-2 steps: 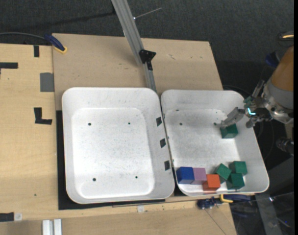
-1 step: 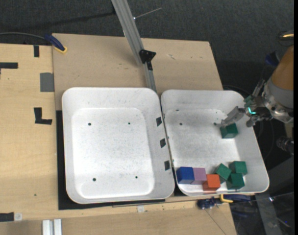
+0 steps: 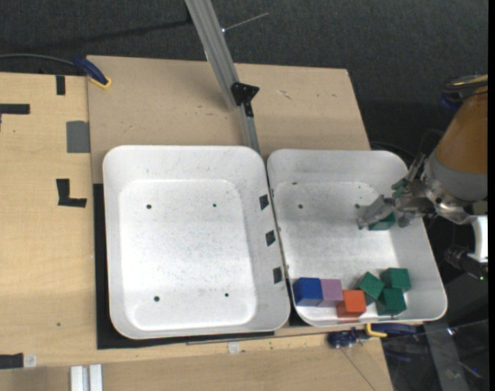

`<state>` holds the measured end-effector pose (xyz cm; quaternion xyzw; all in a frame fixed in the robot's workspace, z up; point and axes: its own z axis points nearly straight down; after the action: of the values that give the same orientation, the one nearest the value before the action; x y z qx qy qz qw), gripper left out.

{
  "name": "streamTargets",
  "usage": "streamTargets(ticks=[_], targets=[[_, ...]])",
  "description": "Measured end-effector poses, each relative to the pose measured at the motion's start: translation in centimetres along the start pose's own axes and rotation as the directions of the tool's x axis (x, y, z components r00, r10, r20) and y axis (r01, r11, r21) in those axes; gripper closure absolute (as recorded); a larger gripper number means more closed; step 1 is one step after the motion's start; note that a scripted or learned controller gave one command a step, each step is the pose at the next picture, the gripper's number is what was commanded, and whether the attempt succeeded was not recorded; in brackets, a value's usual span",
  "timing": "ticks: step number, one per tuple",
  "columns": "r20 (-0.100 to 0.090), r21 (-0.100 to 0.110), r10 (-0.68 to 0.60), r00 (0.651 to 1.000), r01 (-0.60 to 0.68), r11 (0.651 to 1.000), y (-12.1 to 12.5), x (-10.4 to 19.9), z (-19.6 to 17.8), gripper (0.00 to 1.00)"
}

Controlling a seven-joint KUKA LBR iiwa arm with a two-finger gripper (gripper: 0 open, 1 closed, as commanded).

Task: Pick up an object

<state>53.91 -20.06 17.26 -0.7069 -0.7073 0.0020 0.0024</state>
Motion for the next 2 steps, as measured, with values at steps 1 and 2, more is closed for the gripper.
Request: streamTargets(ticks=[1,2], targets=[[0.0,0.0,0.0,1.0,0.0,1.0,0.7,-0.4,5.8,0.0],[0.0,-0.002,-0.001,1.0,0.001,1.0,0.7,-0.3,8.3,0.0]])
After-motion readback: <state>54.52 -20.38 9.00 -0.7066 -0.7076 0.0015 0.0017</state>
